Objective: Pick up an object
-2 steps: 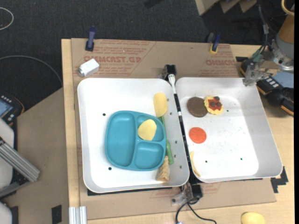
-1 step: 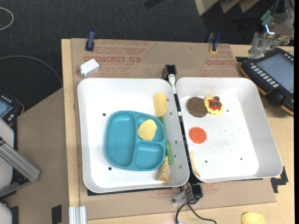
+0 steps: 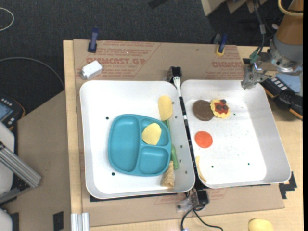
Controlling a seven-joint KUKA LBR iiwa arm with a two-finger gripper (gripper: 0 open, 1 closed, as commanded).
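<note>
Your jaws [image 3: 249,81] hang over the far right corner of the right bin [image 3: 269,143], just at its rim, below the grey wrist and the orange band of the arm [image 3: 288,37]. Whether they stand wide or narrow you cannot tell from this slant; nothing shows between them.

The nearest things lie to the left of the jaws in the same bin: a small yellow piece with red and dark toppings [image 3: 221,108], touching a brown disc [image 3: 202,110] on its left. Nearer the front, below the brown disc, an orange disc [image 3: 203,139] lies apart from both. All three are well apart from the jaws, toward the bin's left half.

In the left bin [image 3: 94,143] you have a teal divided tray [image 3: 130,146] with a pale yellow piece [image 3: 151,134] lying in its upper right compartment. A yellow oblong piece [image 3: 165,108] lies just beyond the tray's far right corner, a green stick [image 3: 173,155] runs along the tray's right side, and a tan piece [image 3: 168,176] sits at its near right corner.
</note>
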